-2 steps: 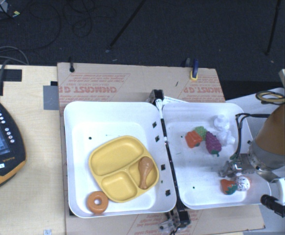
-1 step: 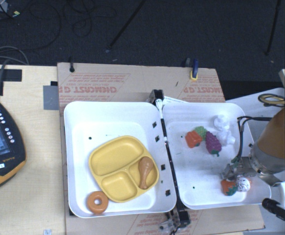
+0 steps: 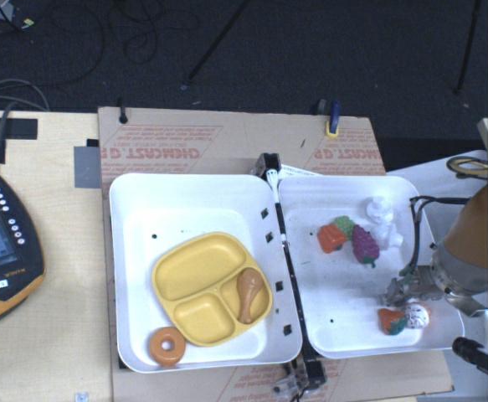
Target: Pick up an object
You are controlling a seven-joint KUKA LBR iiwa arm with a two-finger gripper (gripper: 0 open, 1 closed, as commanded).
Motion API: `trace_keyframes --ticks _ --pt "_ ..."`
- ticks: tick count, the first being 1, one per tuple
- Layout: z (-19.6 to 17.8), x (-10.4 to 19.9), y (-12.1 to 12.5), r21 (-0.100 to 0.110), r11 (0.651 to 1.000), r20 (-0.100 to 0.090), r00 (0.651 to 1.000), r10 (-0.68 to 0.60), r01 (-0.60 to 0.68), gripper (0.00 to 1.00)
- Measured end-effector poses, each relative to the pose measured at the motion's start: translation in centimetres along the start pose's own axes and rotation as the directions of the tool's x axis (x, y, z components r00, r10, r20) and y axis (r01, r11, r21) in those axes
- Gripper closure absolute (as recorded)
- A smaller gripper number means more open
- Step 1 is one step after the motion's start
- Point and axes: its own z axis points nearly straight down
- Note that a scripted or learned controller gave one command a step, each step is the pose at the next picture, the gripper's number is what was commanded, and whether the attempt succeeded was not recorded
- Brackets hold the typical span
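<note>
Fingers (image 3: 401, 294) of our gripper sit low in the right bin (image 3: 344, 342), just above a toy strawberry (image 3: 392, 321); we cannot tell whether they are parted or clenched

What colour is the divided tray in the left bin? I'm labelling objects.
Yellow: the divided tray shows plainly in the camera view.

Bright, even light; perhaps slightly soft

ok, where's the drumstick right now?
The drumstick is in the left bin, lying on the right side of the yellow tray, up and right of the donut.
</note>
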Motion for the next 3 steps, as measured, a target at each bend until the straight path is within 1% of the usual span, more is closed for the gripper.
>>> trace_keyframes --ticks 1,2,3 --pt "-14.1 2.8 0.1 -0.01 1.0 0.004 1.0 -0.006 0.006 1.0" --pt "-6.9 -0.1 -0.3 0.01 1.0 -0.001 1.0 -0.001 0.001 1.0" --pt "-0.1 0.2 -0.3 0.01 1.0 -0.003 1.0 -0.003 0.003 1.0"
